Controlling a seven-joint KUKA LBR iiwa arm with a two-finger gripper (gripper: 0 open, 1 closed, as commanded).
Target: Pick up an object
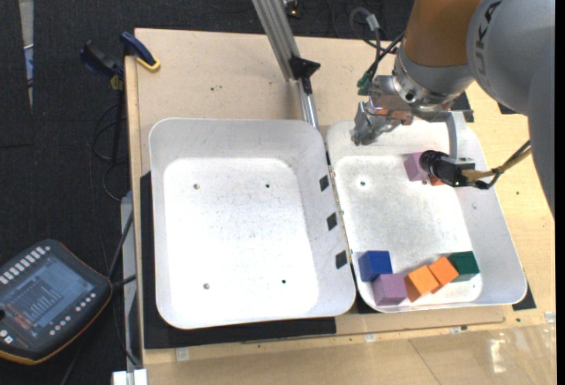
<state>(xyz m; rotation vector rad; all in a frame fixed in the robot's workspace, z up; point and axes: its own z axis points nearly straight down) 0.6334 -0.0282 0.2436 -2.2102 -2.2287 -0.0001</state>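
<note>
The gripper (366, 132), jaws' state impossible to tell, is hovering over the right bin (494, 224)'s far edge, needing to centre squarely over the nearby pink block (414, 167).

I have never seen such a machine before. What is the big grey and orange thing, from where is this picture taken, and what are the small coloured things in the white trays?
The big grey and orange thing is a robot arm. It reaches in from the right, and its claw hangs over the far edge of the right bin. The camera is fixed above the bench and looks down at a slant. Two shallow white bins sit side by side. At the near end of the right bin lie a blue block, a purple block, an orange block and a green block. A pink block lies at its far end. I see nothing held in the claw.
</note>
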